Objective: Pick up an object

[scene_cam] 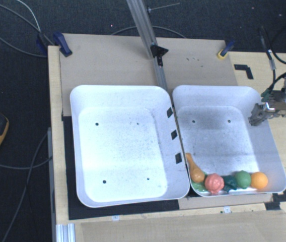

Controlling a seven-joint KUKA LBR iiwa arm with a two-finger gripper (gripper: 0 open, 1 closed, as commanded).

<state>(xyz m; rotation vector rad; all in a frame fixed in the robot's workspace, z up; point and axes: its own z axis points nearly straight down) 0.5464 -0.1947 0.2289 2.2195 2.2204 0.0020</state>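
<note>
Objects (227, 180): about five along right bin (264, 135) near edge; gripper (258, 116) state unclear

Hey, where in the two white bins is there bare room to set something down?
The left bin has bare floor from wall to wall. In the right bin, the floor is bare from the far wall to the toys. It is crowded along the near wall: orange carrot, pink ball, green ball, orange ball. The gripper hangs over the right rim.
</note>
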